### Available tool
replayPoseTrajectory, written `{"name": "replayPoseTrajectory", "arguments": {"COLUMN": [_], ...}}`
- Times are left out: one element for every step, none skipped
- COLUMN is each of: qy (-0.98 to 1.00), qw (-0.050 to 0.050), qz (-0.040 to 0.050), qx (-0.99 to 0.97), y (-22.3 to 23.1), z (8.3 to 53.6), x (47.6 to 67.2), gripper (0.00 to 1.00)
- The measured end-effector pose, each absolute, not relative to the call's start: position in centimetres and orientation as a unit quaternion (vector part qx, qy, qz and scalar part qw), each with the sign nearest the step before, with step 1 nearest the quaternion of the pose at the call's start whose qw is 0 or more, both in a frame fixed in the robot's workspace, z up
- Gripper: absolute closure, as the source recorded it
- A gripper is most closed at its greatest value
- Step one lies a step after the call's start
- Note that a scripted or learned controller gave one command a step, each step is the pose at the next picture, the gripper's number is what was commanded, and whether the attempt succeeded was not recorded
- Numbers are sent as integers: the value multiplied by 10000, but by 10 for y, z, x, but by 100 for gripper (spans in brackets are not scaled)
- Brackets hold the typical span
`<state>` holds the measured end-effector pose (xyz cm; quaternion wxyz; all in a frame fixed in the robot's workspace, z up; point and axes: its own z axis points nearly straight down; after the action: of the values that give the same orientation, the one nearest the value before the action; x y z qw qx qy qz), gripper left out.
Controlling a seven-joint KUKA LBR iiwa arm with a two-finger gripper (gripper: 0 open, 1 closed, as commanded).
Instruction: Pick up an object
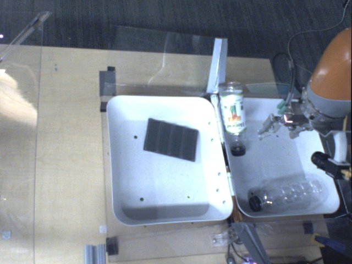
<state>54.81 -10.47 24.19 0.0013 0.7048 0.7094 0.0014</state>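
Two white bins sit side by side on the tabletop (66,147). Left bin (165,213) holds a dark ribbed pad (170,139); right bin (286,169) holds a labelled bottle (233,117) against its left wall and a clear bottle (286,194) lying near the front. Hand (275,124) hovers over the right bin, fingers spread, grasping nothing.

The gripper (275,122) hangs over the upper part of the right bin (286,164), and the bin floor directly below and just left of its jaws is bare. Further left of the jaws, a labelled bottle (233,114) lies along the wall shared with the left bin (165,202), cap toward the camera, blocking that side. Well below the jaws, a clear plastic bottle (289,193) lies across the bin's near edge.
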Motion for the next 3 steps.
{"name": "replayPoseTrajectory", "arguments": {"qy": [7192, 7678, 7766], "qw": [22, 57, 36], "qz": [21, 38, 21], "qx": [6948, 6406, 6300], "y": [-97, -122, -149], "z": [95, 89, 138], "x": [537, 598, 577], "gripper": [0, 0, 0]}}
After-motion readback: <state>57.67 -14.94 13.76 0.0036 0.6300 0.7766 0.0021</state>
